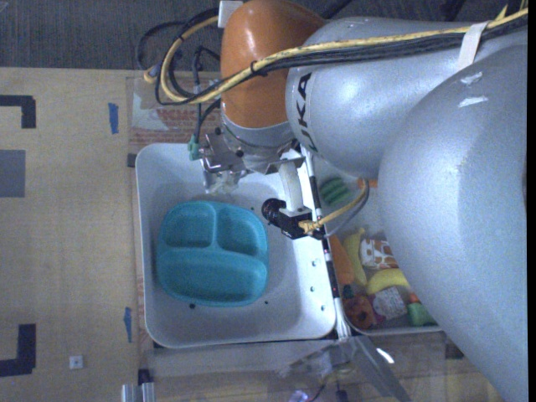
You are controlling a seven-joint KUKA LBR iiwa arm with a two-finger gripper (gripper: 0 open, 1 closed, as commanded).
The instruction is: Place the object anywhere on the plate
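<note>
Teal, rounded-rectangular plastic plate [213, 254] with three compartments lying flat in the left white bin [167, 325], long axis running left to right across the view, the two smaller compartments along its upper side and the one wide compartment along its lower side. Poised just above the plate's upper edge: the metal tool [222, 170], hanging below the orange band [255, 65] of the grey arm [435, 182]; cannot tell whether open or shut, nor whether anything is held, that part being blurred and partly hidden. Not clear which of the visible items is the object to be placed. Beside the tool, a black fitting with a yellow cable [289, 218] over the bin's right part. In the right white bin [394, 329], largely covered by the arm: a heap of small toy foods, among them a yellow banana shape [387, 281], a green ridged piece [335, 191], an orange stick [339, 262] and a small printed carton [381, 254]. Under both bins, the pale wooden table [67, 249] with black corner marks [21, 111] and blue tape bits [113, 117].
</note>
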